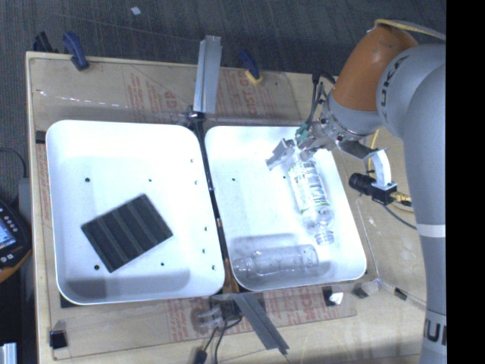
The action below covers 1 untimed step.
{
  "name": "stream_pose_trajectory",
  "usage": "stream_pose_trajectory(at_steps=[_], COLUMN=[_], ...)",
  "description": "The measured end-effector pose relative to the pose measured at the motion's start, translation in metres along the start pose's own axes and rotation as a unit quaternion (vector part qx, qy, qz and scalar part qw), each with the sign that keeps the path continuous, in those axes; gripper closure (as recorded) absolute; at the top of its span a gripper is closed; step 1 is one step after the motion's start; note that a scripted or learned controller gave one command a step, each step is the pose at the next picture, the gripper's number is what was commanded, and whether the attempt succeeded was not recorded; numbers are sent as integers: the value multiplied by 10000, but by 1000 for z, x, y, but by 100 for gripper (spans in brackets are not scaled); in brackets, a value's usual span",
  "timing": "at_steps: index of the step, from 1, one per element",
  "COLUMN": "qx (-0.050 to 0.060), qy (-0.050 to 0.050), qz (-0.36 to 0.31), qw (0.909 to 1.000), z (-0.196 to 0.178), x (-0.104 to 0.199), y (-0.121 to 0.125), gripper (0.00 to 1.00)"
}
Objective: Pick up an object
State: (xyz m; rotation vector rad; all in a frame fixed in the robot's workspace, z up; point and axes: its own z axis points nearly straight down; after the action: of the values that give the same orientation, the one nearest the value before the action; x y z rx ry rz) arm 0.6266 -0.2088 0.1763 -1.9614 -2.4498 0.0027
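Desk [121, 89]: you see a pale wooden board with faint red printing, carrying two shallow white bins side by side
Floor [227, 10]: dark grey carpet lies beyond the board's far edge, with a small pale scrap on it
Clamps [74, 50]: blue clamps grip the far edge of the desk
Divider [206, 74]: a grey metal bar runs in from the far edge to the seam between the bins; a similar bar sits at the near edge
Left bin [68, 146]: it holds one dark ribbed rectangular pad [126, 231], lying flat and turned at an angle, near the front
Right bin [235, 150]: you find two clear plastic bottles here
Labelled bottle [311, 192]: it lies along the bin's right side, one end just beside the tool
Second bottle [275, 262]: it lies crosswise by the front wall, apart from the tool
Tool [286, 155]: it hangs low over the far right part of the right bin; you cannot tell how it is set, nor whether it grips anything
Arm [394, 74]: grey with an orange band, reaching in from the right
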Motion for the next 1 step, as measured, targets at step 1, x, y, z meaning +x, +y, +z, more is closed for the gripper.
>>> stream_pose_trajectory(at_steps=[1], qx=[-17], qy=[-11], qz=[197], qw=[9998], z=[-80], x=[16], y=[-28], gripper=[0])
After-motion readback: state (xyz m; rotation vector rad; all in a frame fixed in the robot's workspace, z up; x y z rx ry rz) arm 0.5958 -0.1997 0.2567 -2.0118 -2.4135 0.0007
